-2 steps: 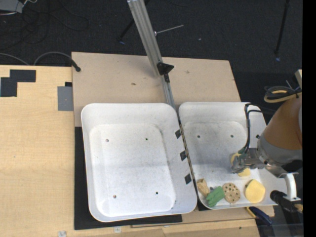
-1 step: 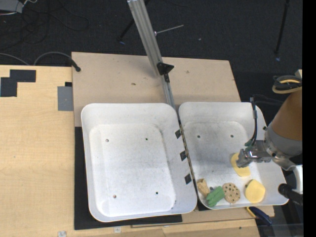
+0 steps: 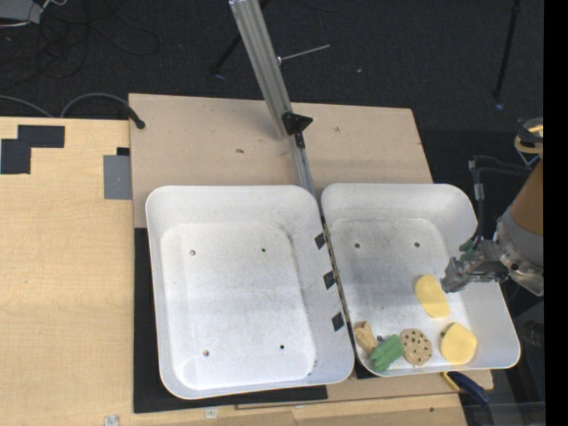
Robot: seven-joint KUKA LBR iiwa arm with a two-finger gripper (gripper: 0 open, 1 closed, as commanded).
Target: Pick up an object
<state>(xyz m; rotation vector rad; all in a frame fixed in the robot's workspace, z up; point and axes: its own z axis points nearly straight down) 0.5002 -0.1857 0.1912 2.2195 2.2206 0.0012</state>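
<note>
Several small objects lie in the right bin (image 3: 399, 211): a yellow oblong piece (image 3: 432, 296), a round yellow piece (image 3: 458, 343), a brown cookie (image 3: 414, 346), a green item (image 3: 386, 353) and a tan lump (image 3: 364, 335). They cluster near the bin's front right corner. My gripper (image 3: 456, 274) reaches in over the bin's right rim, just right of and slightly above the yellow oblong piece. I see nothing between its fingers.
The left bin (image 3: 235, 287) sits beside the right one, with black clips (image 3: 329, 280) along the shared rim. A slanted aluminium rail (image 3: 266, 69) rises behind the bins. Pale wooden boards lie to the left and behind.
</note>
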